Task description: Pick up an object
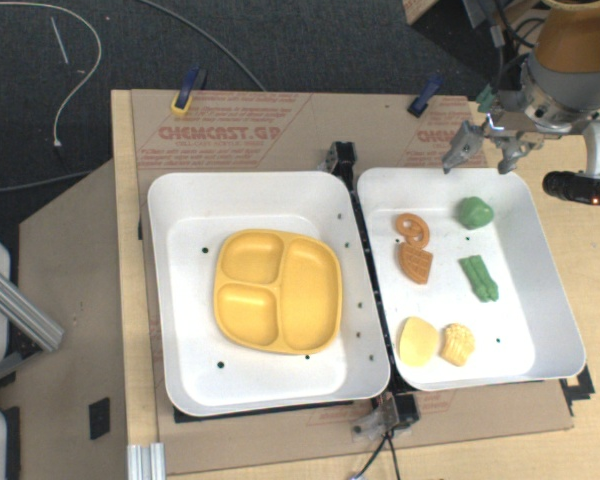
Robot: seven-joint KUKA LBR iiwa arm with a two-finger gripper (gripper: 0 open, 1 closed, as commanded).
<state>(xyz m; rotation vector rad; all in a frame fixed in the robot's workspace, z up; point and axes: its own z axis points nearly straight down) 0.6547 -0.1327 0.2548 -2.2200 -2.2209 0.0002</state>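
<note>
Camera view: pincer hangs above the far rim of the right bin, fingers spread, nothing between them. Right bin contents: green round piece at far right, nearest the pincer but apart from it; green block just nearer; brown pretzel touching an orange waffle piece; yellow slice beside a corn piece. Left bin holds a yellow divided plate.
</note>
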